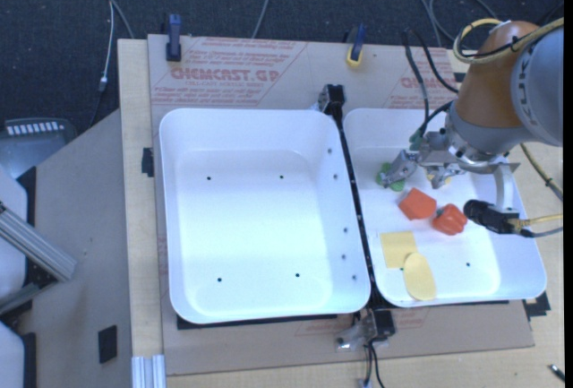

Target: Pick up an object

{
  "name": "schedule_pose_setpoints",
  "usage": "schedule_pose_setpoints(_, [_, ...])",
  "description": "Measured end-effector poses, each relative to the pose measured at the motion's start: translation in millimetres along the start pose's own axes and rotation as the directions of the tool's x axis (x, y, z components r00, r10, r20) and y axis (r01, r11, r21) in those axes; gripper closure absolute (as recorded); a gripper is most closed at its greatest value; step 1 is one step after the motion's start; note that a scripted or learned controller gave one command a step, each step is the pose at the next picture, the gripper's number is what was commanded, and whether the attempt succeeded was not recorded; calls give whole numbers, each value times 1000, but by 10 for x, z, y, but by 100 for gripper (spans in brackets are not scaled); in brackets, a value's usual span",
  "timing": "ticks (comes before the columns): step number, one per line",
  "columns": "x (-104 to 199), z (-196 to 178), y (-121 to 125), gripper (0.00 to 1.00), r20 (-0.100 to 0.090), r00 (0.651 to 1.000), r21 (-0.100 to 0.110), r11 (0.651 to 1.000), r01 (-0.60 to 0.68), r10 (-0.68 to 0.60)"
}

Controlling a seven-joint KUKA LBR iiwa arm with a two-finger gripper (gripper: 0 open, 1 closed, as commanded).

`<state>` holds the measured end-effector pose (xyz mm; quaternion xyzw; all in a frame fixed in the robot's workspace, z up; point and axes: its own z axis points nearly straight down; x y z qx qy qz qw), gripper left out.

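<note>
In the right bin [528, 274], a green object [391, 176] lies near the upper left corner, touching or just beside the tip of the pincer [414, 164], which reaches in from the right under the grey arm [510, 95]; whether its fingers are apart or together cannot be told. Just below it lie an orange block [417, 204] and a smaller orange piece [449, 219], then a yellow square [398, 248] and a pale yellow oval [419, 277]. The left bin [179, 225] sits alongside on the tabletop [134, 108].
</note>
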<state>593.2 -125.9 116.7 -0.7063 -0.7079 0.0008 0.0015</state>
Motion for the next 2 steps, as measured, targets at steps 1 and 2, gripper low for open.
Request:
schedule_pose_setpoints(1, [339, 335, -22, 0, 0, 1000, -1, 1000, 0, 0])
schedule_pose_setpoints(2, [344, 321, -439, 0, 1, 1000, -2, 1000, -3, 3])
